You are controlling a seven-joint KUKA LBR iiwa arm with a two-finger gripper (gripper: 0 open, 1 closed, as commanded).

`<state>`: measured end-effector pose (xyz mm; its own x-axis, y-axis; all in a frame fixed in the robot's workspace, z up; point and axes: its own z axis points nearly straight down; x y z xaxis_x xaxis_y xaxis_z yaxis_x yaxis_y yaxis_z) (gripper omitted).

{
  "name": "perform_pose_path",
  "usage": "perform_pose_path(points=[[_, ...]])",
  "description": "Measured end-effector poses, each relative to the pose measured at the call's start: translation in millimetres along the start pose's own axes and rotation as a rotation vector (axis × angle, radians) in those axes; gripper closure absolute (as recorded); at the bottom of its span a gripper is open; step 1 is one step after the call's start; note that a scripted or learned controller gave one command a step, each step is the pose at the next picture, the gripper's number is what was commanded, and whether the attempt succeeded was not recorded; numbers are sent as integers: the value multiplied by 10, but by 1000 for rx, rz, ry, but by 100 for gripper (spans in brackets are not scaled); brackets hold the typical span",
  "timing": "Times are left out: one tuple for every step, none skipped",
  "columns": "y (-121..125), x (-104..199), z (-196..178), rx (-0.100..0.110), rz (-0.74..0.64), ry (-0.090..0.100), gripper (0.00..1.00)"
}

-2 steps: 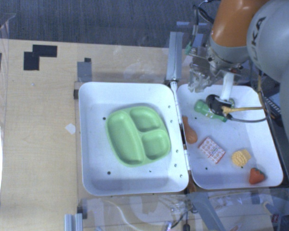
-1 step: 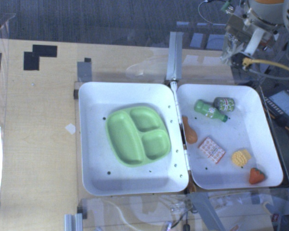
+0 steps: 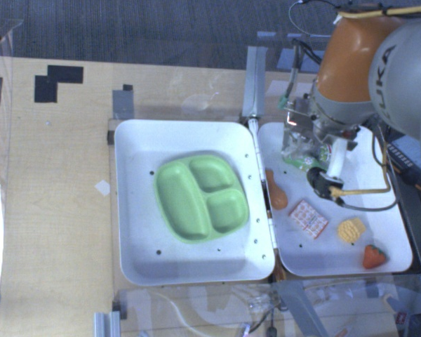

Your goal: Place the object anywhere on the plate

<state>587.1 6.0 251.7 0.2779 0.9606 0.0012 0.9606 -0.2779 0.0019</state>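
A green divided plate (image 3: 200,196) with three compartments lies in the middle of the left bin (image 3: 137,258). In the right bin (image 3: 393,258), the gripper (image 3: 299,152) hangs low near the far left corner, under the grey arm (image 3: 379,62) and its orange band. An orange-brown food piece (image 3: 275,192) lies against the right bin's left edge. A wafer-like square with a pink pattern (image 3: 308,218) sits near the bin's middle, a yellow corn piece (image 3: 350,230) just to its right, and a strawberry (image 3: 373,256) close to the near right corner. A black cable (image 3: 361,201) loops over the bin floor.
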Motion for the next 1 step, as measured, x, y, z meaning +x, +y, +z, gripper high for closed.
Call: perform_pose_path(points=[[691, -469, -236, -3, 117, 0, 100]])
